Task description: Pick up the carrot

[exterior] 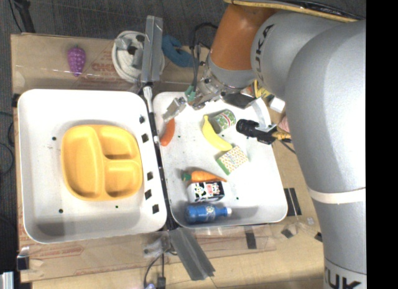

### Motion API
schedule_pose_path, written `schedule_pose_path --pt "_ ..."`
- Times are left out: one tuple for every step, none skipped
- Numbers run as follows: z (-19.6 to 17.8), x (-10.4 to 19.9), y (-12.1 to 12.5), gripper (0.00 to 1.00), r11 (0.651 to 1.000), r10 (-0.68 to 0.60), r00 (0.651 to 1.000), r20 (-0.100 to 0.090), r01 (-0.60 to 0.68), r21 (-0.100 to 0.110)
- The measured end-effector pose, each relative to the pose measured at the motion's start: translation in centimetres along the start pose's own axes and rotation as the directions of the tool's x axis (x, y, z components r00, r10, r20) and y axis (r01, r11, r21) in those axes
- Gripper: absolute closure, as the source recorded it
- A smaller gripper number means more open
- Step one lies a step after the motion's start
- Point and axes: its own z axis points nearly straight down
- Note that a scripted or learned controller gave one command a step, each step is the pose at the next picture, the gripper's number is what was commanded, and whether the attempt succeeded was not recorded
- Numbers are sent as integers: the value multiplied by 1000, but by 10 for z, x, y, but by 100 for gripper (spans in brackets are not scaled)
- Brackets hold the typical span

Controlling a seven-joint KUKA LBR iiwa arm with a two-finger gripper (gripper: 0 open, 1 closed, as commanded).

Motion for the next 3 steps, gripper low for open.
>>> schedule_pose_path --pt "40 -46 -68 0 1000 -17 1000 -1 17 2" --pt "83 -18 -89 0 996 -91 996 -2 91 1" --pt "102 16 -142 0 999 -43 999 -3 43 2"
